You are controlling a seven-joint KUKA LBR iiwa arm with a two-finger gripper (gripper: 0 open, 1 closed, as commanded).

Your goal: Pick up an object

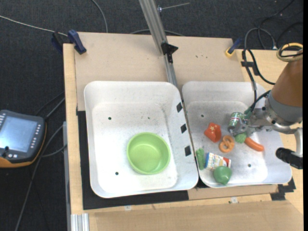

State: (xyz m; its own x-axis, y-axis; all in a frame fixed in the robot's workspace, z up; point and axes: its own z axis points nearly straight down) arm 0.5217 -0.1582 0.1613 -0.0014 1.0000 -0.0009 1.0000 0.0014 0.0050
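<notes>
At the far left of the frame a handheld pendant lies off the counter. The left bin holds a green bowl at lower centre. The right bin carries the candidates: a red piece, an orange ring, a colourful packet, a green ball and an orange carrot. The gripper sits low over this cluster at mid-right; whether it is open or closed I cannot tell. Nothing looks lifted, so grasping and raising appear to remain.
</notes>
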